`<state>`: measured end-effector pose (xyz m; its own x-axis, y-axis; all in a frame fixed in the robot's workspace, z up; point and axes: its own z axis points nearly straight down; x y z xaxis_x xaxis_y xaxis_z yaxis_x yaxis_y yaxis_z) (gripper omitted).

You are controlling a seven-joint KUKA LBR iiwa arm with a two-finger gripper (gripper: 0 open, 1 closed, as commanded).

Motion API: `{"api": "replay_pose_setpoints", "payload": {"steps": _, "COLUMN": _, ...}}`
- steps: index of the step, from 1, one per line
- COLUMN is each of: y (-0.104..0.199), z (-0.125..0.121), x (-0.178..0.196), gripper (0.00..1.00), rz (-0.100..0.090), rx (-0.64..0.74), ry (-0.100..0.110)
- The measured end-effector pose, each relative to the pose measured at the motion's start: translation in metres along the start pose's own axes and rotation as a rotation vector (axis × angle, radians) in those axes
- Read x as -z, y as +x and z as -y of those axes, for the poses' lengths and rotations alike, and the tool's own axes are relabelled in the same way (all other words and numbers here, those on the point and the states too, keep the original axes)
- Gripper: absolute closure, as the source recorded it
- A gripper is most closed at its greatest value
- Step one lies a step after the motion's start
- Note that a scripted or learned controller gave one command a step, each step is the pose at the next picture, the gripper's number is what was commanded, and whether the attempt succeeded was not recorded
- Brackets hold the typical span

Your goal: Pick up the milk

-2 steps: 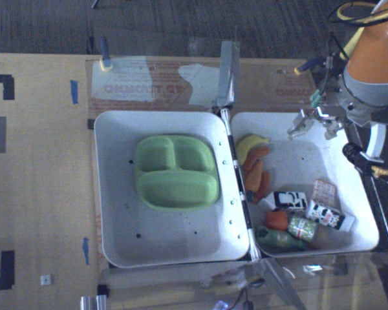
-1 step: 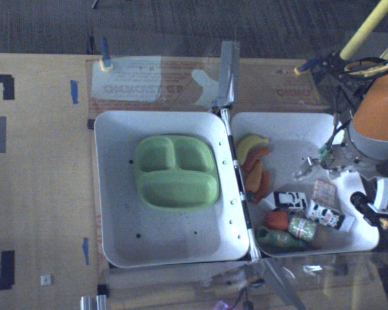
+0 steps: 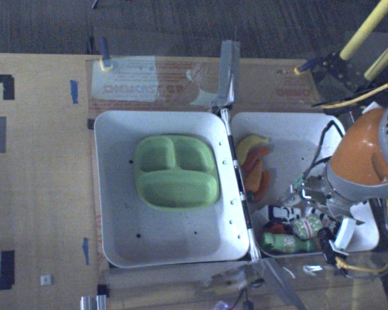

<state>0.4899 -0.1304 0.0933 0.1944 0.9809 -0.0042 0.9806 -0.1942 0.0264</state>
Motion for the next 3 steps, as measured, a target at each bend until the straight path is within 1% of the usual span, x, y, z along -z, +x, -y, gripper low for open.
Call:
{"api": "replay_pose_setpoints", "payload": {"steps": 1, "y": -0.002, "z": -0.002, "x": 0.011, "gripper": 1.0, "rz": 0.004, "rx": -0.003, "ry": -0.006}}
{"api": "replay_pose_setpoints", "payload": {"steps": 2, "y": -0.002, "z": -0.03, "x": 0.002, "gripper": 1.0, "rz": -0.001, "rx": -0.252, "ry": 0.018}}
{"api": "replay_pose_setpoints", "payload": {"steps": 3, "y": 0.074, "z": 0.022, "x": 0.127, "gripper": 1.0, "rz": -0.004, "rx": -0.032, "ry": 0.028}}
